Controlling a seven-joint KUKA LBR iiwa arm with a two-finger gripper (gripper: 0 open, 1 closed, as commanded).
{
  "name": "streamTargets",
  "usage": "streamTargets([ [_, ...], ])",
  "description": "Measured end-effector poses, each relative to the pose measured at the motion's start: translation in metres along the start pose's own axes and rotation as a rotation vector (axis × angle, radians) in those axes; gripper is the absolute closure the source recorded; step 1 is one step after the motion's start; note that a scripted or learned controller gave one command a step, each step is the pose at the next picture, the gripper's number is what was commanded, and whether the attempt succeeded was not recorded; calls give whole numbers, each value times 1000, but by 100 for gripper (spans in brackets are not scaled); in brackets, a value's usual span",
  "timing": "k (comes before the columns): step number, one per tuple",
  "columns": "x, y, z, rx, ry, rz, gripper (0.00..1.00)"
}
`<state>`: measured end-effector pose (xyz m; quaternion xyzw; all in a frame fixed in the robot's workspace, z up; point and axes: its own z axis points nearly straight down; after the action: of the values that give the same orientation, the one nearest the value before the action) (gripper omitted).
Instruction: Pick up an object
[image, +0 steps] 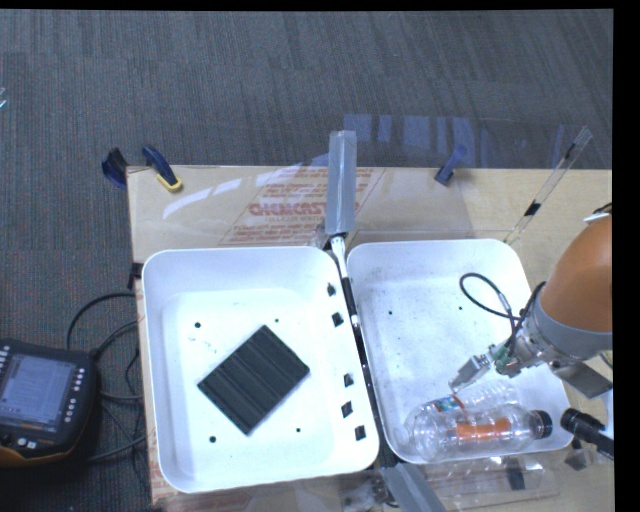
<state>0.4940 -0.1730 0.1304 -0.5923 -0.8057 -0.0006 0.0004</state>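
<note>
The hand (470, 375), grip state impossible to tell, hovers just above the clear plastic bottle (480, 423) lying against the right bin's (420, 270) near wall, apparently lining up a grasp.

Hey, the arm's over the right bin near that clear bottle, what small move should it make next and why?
Probably ease the tool down and slightly toward the camera onto the clear plastic bottle. The tool sits just above the bottle's upper side in the right bin, with nothing visibly between its fingers, and the bottle lies on its side against the bin's near wall. The dark ridged block lies in the other bin.
</note>
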Motion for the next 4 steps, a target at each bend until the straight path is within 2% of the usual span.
streamTargets([
  [1, 59, 0, 43, 4, 3, 5, 0],
  [2, 20, 74, 45, 4, 0, 211, 0],
  [3, 42, 20, 45, 1, 2, 86, 0],
  [4, 49, 4, 41, -15, -8, -86, 0],
])
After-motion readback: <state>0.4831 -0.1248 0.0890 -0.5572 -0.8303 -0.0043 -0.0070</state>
